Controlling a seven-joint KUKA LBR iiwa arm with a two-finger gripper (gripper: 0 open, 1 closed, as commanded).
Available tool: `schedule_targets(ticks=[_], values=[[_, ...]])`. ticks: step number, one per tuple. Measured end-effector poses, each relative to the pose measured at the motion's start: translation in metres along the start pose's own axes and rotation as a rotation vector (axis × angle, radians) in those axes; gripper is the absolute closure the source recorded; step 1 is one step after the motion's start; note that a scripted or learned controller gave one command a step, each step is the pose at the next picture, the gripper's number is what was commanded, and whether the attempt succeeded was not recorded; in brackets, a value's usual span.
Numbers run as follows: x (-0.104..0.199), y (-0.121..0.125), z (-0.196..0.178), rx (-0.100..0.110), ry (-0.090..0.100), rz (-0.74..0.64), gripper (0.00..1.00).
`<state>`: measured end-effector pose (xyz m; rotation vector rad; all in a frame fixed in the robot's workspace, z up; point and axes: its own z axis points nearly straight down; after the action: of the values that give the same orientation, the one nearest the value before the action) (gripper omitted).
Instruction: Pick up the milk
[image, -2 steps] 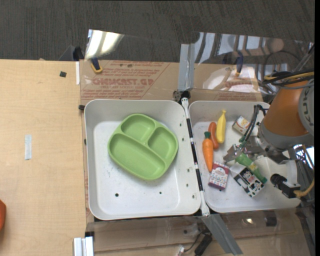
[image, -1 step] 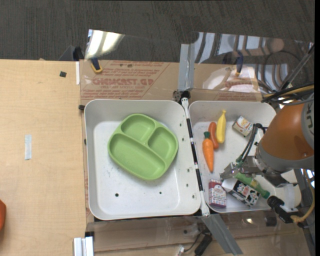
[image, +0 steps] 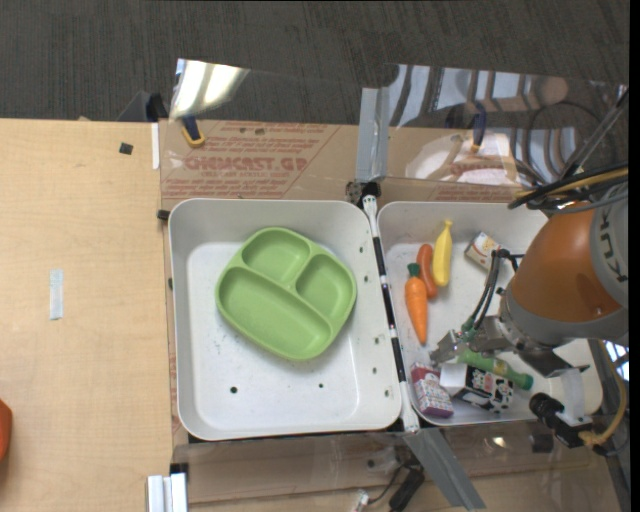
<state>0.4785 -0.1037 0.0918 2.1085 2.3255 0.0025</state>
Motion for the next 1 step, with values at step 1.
schedule_targets(ticks=[1], values=[[-0.0017,0.0261,0.0013,0.005,0.001,0.049,0.00]])
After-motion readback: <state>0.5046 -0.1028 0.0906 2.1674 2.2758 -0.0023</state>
